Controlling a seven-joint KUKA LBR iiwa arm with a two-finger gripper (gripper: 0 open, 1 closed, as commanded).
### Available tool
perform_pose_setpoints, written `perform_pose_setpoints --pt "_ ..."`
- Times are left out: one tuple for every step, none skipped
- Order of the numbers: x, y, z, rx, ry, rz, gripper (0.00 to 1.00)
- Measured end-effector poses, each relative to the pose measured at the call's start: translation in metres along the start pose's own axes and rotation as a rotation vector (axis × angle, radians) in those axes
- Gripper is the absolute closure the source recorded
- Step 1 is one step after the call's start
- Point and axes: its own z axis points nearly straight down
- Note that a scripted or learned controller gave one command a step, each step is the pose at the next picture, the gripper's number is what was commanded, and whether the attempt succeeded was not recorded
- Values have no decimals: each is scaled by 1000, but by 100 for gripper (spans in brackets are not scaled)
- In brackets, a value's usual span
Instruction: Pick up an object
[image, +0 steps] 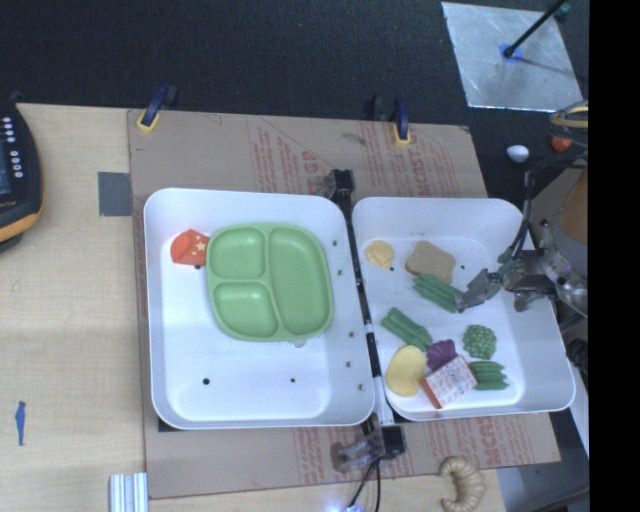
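A sheet of brown cardboard (250, 160) is covering the bench top, with two white bins lying on it side by side. The left bin (180, 380) is carrying a green divided plate (270, 280) near its middle, and a small red piece (189, 247) is sitting just beside the plate's upper left corner. The right bin (540, 375) is holding a scatter of toy food: a brown bread slice (430, 261) toward the top, a pale yellow round piece (379, 253) left of it, a green bean pod (436, 291) just below the bread, a second green pod (406, 327) lower left, a yellow oval piece (405, 371) near the front edge, a small red and white box (451, 381) beside it, a purple piece (441, 352) touching the box's top, a green broccoli-like lump (480, 341) and a dark green pod (489, 374) to the right. The gripper (474, 295) is reaching in from the right, hanging over the bin just beside the upper bean pod; whether its fingers are spread or closed is not clear at this angle, and nothing is visibly pinched between them.
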Motion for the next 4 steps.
perform_pose_setpoints --pt "16 43 131 6 1 -5 0" --pt "42 118 122 -8 0 -4 0" --pt "49 55 124 6 0 1 0" --pt "40 112 122 -7 -1 0 0"
